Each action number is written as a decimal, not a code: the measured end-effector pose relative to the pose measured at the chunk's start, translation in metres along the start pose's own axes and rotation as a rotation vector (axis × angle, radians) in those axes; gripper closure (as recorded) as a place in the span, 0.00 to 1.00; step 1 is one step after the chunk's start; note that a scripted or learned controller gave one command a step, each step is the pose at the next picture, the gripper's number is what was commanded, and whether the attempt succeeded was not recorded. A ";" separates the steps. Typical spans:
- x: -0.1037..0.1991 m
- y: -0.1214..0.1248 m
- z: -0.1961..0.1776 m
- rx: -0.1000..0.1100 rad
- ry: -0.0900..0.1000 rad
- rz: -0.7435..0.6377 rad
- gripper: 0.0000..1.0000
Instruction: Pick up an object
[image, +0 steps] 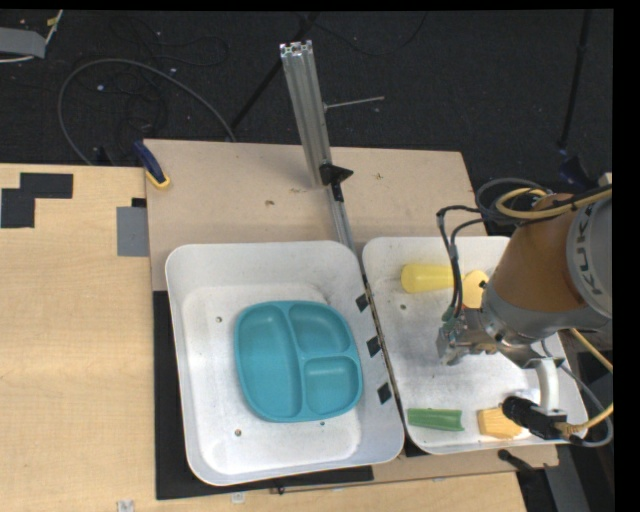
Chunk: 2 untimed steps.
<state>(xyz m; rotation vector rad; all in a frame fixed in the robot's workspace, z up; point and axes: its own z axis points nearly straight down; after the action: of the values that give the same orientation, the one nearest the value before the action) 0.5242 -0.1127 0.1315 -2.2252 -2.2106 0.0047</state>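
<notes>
The big grey and orange robot arm (545, 275) reaches into the right white plastic bin (400, 400). The left white bin (190, 300) holds a blue divided plastic tray (297, 360). The metal gripper (458, 348) hangs low over bare floor; I cannot tell its state. Nothing is picked yet. A yellow plastic cylinder (427, 277) lies at eleven o'clock, a green flat block (435, 419) at six, a small yellow brush (497, 424) at five.

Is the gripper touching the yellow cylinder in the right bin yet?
Apart. The camera view shows bare white bin floor between the gripper and the yellow cylinder, which lies farther back in the right bin.
</notes>
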 end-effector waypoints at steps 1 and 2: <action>0.002 -0.002 -0.062 -0.008 -0.002 -0.008 1.00; -0.005 0.001 -0.123 -0.010 -0.003 -0.007 1.00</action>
<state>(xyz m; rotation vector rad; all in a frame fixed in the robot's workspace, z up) 0.5263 -0.1180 0.2548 -2.2237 -2.2247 -0.0034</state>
